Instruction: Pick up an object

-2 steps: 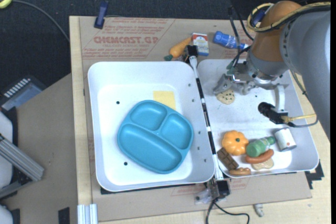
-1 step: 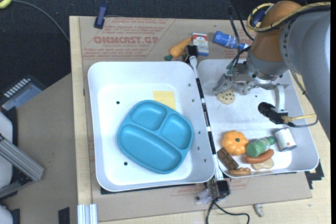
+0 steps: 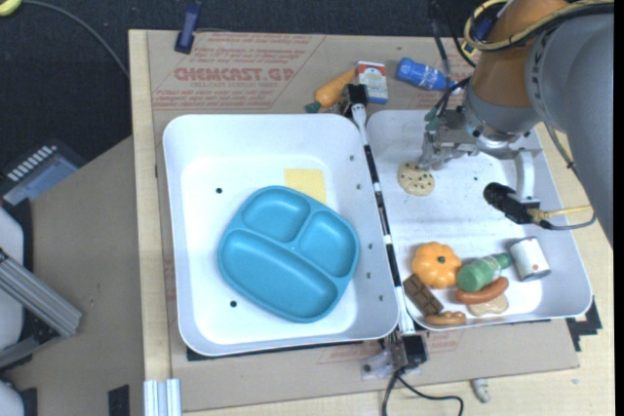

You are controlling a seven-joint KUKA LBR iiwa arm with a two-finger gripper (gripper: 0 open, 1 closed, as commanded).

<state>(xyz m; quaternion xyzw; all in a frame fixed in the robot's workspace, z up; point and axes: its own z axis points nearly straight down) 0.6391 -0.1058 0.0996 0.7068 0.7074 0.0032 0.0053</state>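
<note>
My gripper (image 3: 437, 154) hangs over the far left part of the right bin (image 3: 575, 292), just up and right of a round chocolate-chip cookie (image 3: 417, 178) lying flat on the bin floor. Nothing shows in its grasp. Along the bin's near edge sit an orange pumpkin (image 3: 435, 264), a green vegetable (image 3: 480, 273), a sausage (image 3: 485, 291), a brown chocolate bar (image 3: 421, 292) and a small silver can (image 3: 529, 257). The left bin (image 3: 185, 161) holds a blue divided plate (image 3: 288, 252) and a yellow cheese slice (image 3: 306, 181).
Behind the bins on the cardboard lie a blue bottle (image 3: 421, 73), a small white-and-red carton (image 3: 371, 81) and an orange carrot (image 3: 334, 90). A blue marker (image 3: 187, 27) rests at the board's far left corner. The arm's grey body fills the far right.
</note>
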